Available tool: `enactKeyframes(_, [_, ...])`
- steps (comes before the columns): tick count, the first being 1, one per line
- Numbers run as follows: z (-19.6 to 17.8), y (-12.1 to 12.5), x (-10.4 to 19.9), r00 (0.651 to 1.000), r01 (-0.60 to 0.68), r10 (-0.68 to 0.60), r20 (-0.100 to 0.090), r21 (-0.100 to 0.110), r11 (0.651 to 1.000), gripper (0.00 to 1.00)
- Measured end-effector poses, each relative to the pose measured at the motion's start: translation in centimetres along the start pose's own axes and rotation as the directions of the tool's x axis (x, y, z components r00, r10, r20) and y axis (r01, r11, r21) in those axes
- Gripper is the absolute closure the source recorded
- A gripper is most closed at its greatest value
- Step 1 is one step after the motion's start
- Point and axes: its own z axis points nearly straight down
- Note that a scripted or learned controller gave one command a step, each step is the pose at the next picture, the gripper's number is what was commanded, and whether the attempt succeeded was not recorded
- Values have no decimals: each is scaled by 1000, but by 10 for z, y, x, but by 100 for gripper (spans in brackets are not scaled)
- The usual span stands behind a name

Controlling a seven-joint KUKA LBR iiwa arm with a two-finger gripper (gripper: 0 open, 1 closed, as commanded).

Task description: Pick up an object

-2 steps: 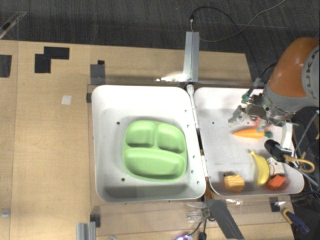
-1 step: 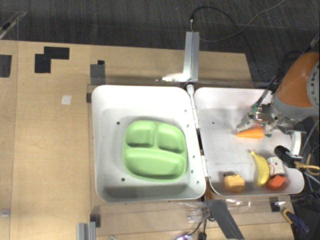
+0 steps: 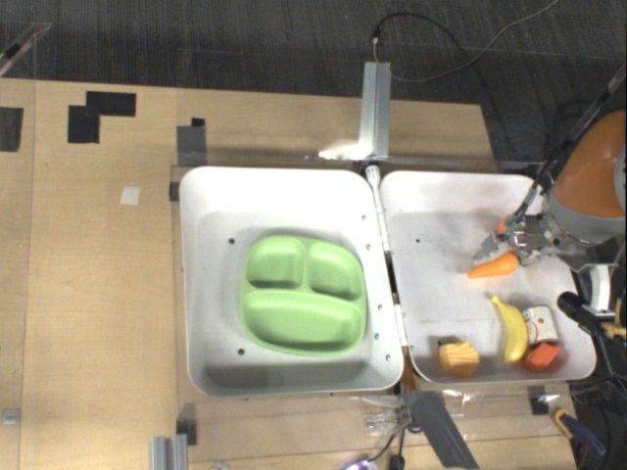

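Item: 1 carrot [image 3: 493, 266], right bin [image 3: 431, 213], upper right | Axis: near level, tip pointing left | Gripper [image 3: 516, 241]: just above-right, at thick end | Grip: could not tell.

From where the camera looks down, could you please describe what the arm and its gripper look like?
The arm is a rounded grey body with a broad orange band, entering from the right edge. Thin dark cables run along it towards the wrist. The gripper is a small grey metal assembly with red and green touches; finer detail is too small to tell.
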Motion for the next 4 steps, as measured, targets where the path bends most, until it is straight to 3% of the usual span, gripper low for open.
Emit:
enactKeyframes(1, [-15,4,-3,1000,-1,1,8,-12,1000,100])
enactKeyframes(2, [-107,7,42,994,-107,107,-2,21,994,100])
enactKeyframes(3, [-107,7,42,994,-107,107,-2,22,994,0])
enactKeyframes(4, [-98,-87,3,983,-183,183,0,24,983,0])
